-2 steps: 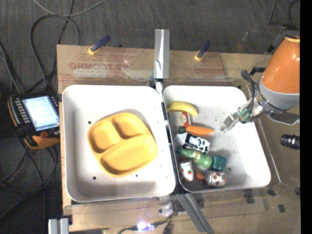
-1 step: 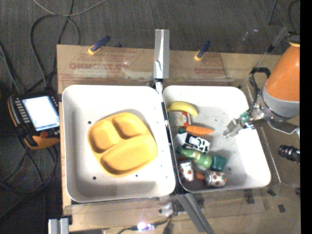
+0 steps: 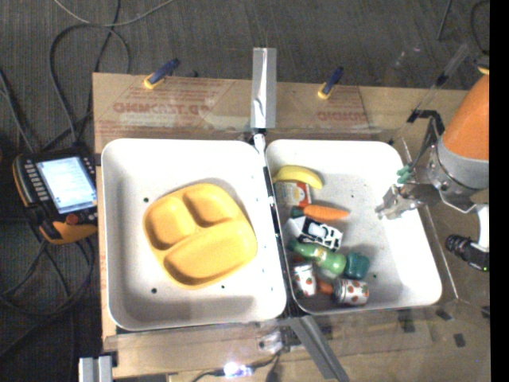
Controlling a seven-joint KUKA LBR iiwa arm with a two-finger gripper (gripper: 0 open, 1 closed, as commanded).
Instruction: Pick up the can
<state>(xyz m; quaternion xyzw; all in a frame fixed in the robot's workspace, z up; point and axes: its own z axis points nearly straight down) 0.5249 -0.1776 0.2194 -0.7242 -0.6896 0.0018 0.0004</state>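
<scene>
Can [image 3: 351, 291] lies on its side at the bottom edge of the right bin [image 3: 413, 281], lower centre-right of frame, long axis roughly left-right, red/white label. It touches the teal block [image 3: 356, 264] just above it; green bottle [image 3: 318, 255] is up-left, small carton [image 3: 303, 279] to its left. End effector [image 3: 395, 201] hovers at the bin's right side, so the can is down-left of it, well apart. Can't tell whether the end effector is apart or together; nothing visibly in it.

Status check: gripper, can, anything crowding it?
Gripper over right bin's right side, nothing held. Can lying near front wall, untouched. Green bottle and small carton close beside it.
</scene>
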